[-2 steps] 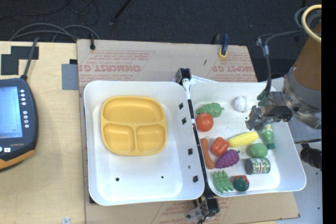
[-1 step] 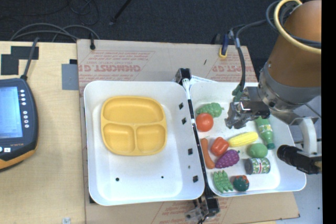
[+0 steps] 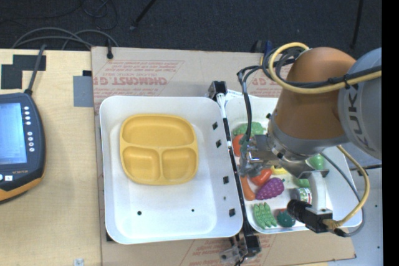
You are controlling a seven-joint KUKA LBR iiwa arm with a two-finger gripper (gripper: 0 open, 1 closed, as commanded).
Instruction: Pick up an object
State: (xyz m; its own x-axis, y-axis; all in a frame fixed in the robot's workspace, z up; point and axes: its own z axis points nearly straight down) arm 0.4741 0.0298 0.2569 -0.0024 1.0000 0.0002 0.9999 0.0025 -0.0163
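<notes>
My gripper [image 3: 251,157] reaches down into the right bin [image 3: 349,212], near its left wall, with the orange wrist band above it hiding much of the bin. Small toy foods lie around it. A purple bunch of grapes [image 3: 270,188] and an orange carrot [image 3: 248,187] lie just in front of the gripper, with a red piece [image 3: 262,175] between them. A green leafy piece [image 3: 250,130] sits behind it. I cannot see anything held.
The left bin [image 3: 124,209] holds a yellow divided plate [image 3: 159,149]. In the right bin's front lie a ridged green piece [image 3: 264,215], a dark green piece [image 3: 286,219] and a small can [image 3: 303,195]. A handheld controller [image 3: 17,137] rests at far left.
</notes>
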